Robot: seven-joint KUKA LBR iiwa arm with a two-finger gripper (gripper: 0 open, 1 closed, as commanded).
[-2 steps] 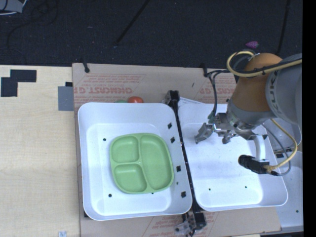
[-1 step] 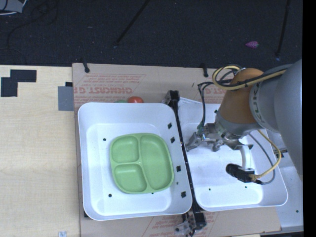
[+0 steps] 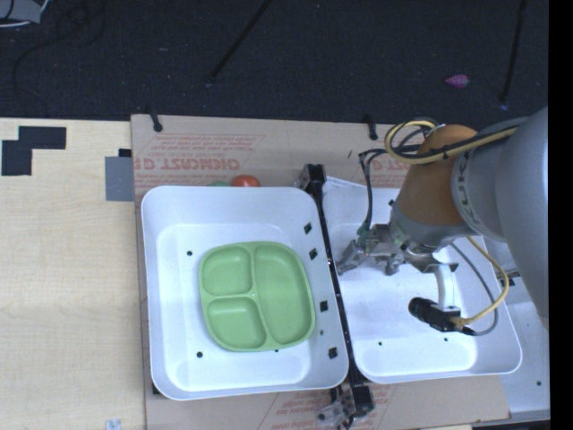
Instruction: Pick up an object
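A light green divided plate lies flat in the middle of the left bin. My gripper hangs low over the left part of the right bin, close to the divider between the bins. Above it are the orange wrist band and the grey arm, which hide the back of that bin. I see nothing clearly held at the gripper. A small red-orange object sits just behind the left bin's back rim, outside it.
A black piece with a yellow cable attached hangs off the arm over the right bin's floor. Black clips line the divider. Cardboard lies under both bins, with the wooden bench to the left.
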